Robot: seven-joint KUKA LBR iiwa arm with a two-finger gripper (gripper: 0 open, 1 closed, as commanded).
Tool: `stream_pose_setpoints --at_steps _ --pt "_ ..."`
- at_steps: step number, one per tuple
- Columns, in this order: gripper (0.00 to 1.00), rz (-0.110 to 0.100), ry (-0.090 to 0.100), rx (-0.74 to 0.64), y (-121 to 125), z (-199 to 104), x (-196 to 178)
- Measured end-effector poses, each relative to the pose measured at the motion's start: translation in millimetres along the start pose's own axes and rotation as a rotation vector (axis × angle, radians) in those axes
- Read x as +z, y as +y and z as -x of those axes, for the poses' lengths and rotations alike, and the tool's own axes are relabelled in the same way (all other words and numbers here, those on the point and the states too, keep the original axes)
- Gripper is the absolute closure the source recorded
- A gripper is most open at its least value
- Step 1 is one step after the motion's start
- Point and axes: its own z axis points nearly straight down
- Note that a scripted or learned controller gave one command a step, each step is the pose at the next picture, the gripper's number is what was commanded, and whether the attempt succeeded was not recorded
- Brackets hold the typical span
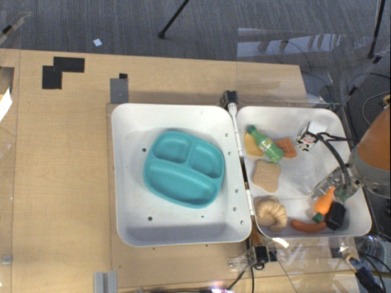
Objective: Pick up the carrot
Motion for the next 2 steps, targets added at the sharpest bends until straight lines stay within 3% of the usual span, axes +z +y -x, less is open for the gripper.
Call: stream_pose_setpoints --at_steps 1,2 --pt "1.00 -0.006 0.007 0.093 62.2 -72.8 -44.9" --pt "1.00 -0.010 0.003 -0.085 3.0 4.3 10.8"
